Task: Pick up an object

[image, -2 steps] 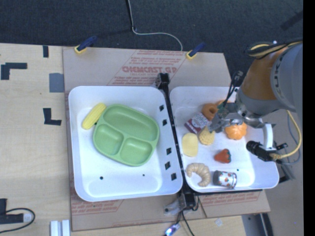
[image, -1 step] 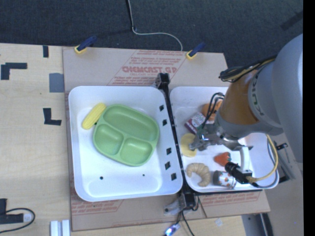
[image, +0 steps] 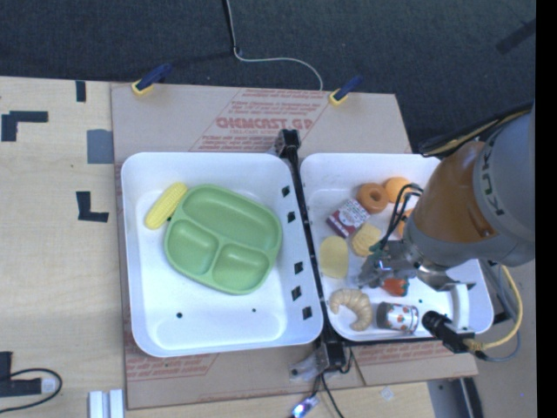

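Observation:
In the right bin [image: 331, 168] lie a croissant [image: 352, 304], a small can with a red and white label [image: 398, 317], a pale yellow piece [image: 334, 256], a yellow piece [image: 365, 239], a red and white packet [image: 348, 218], a doughnut [image: 374, 198] and an orange [image: 397, 186]. My gripper [image: 380, 271] is low in this bin, just above the can and right of the pale yellow piece. A small red thing [image: 396, 286] shows right beside its tip. Whether it is held I cannot make out.
The left bin [image: 139, 233] holds a green divided tray [image: 224, 238] and a yellow corn cob [image: 164, 205] at its upper left. The arm's orange band [image: 452, 198] and grey body cover the right bin's right side. Cables run along the far edge.

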Available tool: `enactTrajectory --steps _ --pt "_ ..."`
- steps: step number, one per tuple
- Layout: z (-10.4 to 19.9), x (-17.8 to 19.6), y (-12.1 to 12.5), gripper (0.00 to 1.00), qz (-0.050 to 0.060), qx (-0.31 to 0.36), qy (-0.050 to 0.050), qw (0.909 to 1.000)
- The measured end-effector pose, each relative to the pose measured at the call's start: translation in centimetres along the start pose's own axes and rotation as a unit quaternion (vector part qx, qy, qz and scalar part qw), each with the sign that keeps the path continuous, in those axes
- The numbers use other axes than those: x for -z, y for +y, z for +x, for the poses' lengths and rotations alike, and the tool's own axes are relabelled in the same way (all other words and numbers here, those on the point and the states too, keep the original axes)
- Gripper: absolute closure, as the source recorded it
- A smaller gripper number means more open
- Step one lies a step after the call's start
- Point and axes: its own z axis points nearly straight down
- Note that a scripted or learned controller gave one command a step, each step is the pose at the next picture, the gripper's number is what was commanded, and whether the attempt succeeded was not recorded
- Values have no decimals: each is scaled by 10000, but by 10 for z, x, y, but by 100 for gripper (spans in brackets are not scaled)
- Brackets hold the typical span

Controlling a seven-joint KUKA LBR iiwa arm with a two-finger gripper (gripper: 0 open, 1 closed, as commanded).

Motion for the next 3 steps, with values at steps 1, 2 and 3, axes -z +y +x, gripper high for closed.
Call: enactTrajectory --steps 1,2,3 --pt "69 107 50 100 -78 58 5 10000" --pt "119 170 54 100 -50 47 1 10000" --pt "127 250 -11 100 -46 27 -4 10000"
